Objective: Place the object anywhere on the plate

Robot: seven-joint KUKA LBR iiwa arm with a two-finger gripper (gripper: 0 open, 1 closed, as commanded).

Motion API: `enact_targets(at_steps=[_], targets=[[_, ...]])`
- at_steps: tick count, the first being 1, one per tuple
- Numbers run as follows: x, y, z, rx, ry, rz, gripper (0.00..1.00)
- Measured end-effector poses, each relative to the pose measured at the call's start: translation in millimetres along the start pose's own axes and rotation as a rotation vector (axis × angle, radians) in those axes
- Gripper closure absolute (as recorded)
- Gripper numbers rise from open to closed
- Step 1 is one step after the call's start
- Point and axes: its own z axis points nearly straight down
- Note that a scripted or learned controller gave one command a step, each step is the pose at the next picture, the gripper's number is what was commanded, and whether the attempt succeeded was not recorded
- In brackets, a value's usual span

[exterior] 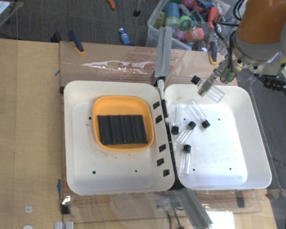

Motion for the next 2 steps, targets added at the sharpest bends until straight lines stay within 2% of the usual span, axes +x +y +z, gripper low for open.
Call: enact_targets(at_steps=[1,2], targets=[[7.4,-0.1,21.4,0.0,0.001,-0.121,1.0],[0.1,-8.0,12.1,-0.003,-0.005,-0.217,1.0]])
